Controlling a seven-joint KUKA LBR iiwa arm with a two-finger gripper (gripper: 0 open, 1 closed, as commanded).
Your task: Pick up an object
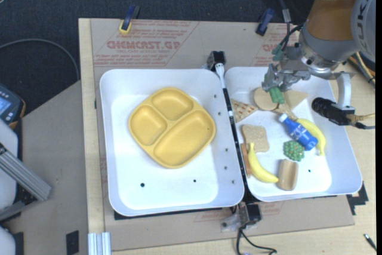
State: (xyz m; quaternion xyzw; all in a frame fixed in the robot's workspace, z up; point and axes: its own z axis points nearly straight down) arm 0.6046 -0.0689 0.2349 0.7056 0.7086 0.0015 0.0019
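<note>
- My gripper (276,91) hangs low over the far part of the right bin (352,173), with the grey wrist and the orange band above it.
- How wide it stands I cannot tell — from this slant the tip is a dark cluster with something green at it, and I do not see any object clearly held there.
- I take the blue bottle (298,132) as my landmark; it lies about in the middle of the right bin.
- Beyond the bottle, toward the far rim, lies a tan flat round piece (263,100), and the gripper tip is right above it or touching it. I judge this is the object of this try.
- Just beside the bottle, on the side of the arm, lies a yellow banana (317,134); just in front of the bottle sits a small green bumpy piece (293,150).
- Toward the left bin (113,128) from the bottle lies a slice of bread (256,137), and in front of it a second banana (260,167) and a brown block (287,175).
- To do the step well, I think I must come down straight and centred on the flat piece, because it is thin and its edge gives little to hold.
- I would close slowly and lift slowly — a flat thing slips out easily.
- The yellow divided plate (172,126) rests in the left bin, well apart from the bottle, so it is no obstacle.
</note>
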